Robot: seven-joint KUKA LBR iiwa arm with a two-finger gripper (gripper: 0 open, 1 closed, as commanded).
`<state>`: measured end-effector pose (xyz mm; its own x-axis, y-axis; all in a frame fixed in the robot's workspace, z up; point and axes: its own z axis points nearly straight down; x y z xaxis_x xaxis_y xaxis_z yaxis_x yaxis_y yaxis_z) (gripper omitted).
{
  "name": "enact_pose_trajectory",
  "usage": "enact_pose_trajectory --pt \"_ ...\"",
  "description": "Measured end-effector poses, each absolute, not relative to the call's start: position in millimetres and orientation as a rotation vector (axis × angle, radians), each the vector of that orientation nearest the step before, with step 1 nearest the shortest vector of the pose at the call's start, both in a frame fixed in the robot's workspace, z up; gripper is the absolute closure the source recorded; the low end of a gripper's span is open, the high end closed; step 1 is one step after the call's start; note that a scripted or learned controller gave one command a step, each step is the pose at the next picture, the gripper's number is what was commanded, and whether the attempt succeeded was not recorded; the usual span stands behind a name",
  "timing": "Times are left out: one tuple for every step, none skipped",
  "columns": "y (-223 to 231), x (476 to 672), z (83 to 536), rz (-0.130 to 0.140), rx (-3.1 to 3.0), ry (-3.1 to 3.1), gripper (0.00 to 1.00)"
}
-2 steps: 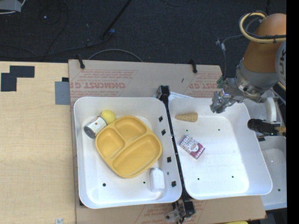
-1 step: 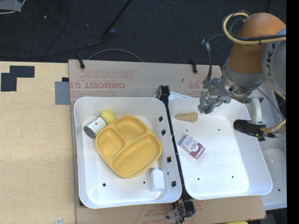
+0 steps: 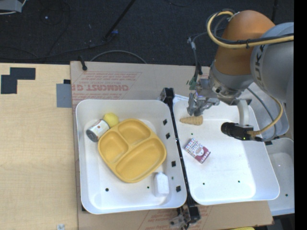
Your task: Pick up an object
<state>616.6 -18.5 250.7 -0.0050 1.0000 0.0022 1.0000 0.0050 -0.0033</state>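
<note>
The tool (image 3: 195,108) hangs over the back left of the right bin (image 3: 230,176), just above a tan cone (image 3: 191,120) lying flat on the bin floor. Whether the tool is apart or together cannot be told. A red packet (image 3: 197,150) lies near the cone. The left bin (image 3: 91,186) holds a yellow tray (image 3: 132,150), a ball (image 3: 111,119), a can (image 3: 97,130) and a white bottle (image 3: 160,184).

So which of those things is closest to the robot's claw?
The tan cone-like piece in the right bin, right by the gripper; the red packet lies farther off.
</note>
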Motion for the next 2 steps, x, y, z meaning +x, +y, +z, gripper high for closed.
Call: enact_pose_trajectory --pt "42 617.3 239 0.004 -2.212 -2.223 1.00" --pt "100 613.5 240 0.002 -2.212 -2.226 1.00"
